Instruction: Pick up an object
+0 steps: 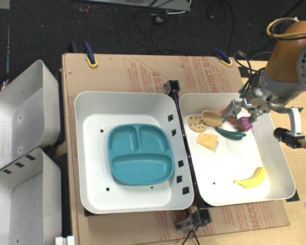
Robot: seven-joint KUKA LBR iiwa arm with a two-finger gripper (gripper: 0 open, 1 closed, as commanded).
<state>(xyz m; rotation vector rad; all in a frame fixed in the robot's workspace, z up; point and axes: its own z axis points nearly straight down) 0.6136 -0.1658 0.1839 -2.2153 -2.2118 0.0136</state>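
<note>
Banana lies low in the right bin — hand above the pepper, grip unclear.

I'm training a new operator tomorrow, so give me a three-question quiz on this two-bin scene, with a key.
1. True or false: the teal divided plate lies in the left bin of the view.
2. Which item lies nearest the front edge of the right bin? A) cheese wedge B) banana C) round cracker
3. Fill in: the hand hovers over the ____ part of the right bin, near the tan bread-like piece and the green pod.

Key: 1 true; 2 B; 3 rear (far).
</note>
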